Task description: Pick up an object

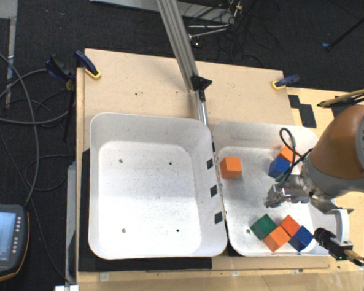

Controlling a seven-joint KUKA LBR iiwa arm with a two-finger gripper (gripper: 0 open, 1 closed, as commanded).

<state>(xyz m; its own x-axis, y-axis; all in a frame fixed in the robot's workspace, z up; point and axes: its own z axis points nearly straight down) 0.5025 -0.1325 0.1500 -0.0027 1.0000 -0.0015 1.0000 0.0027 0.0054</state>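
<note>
In the right bin (247, 139) an orange cube (231, 167) lies alone near the divider. A green block (263, 227), an orange block (276, 238), a red-orange block (291, 226) and a blue block (301, 239) cluster at the bin's near edge. Another orange block (285, 155) and a blue block (278, 168) sit by the arm, partly hidden behind a black cable. My gripper (278, 197) hangs low over the bin floor between these two groups, just above the near cluster. I see nothing held in it.
The left bin (107, 168) lies beside the right one, sharing a raised rim. A slanted metal pole (182, 46) comes in from the top to the divider. A pendant (1, 241) and cables lie on the floor at left.
</note>
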